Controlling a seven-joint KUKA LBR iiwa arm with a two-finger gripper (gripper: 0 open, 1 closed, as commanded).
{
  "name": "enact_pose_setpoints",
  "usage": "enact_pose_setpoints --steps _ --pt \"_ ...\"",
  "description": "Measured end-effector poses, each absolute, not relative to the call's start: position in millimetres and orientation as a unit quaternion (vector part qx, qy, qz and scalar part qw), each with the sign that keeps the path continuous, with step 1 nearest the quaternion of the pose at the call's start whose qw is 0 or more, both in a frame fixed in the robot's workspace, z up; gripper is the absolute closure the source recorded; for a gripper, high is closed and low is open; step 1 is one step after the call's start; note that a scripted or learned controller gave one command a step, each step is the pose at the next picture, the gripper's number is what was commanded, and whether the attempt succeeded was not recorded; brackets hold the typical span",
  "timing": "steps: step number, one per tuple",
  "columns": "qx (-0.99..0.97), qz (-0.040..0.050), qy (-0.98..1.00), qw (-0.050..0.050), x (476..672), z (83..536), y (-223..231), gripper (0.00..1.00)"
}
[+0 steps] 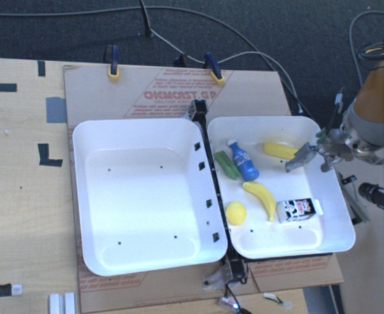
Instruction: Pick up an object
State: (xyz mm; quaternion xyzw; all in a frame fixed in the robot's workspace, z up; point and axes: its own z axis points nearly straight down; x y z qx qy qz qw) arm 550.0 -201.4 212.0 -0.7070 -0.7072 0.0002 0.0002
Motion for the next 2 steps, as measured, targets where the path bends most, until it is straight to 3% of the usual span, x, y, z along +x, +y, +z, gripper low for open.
enact_pose_setpoints --steps 1,2 --pt "-0.706 0.0001 -0.708 0.0 604.6 187 -182 0.0" --pt "-0.707 0.0006 -0.707 0.001 650.1 157 -210 0.0"
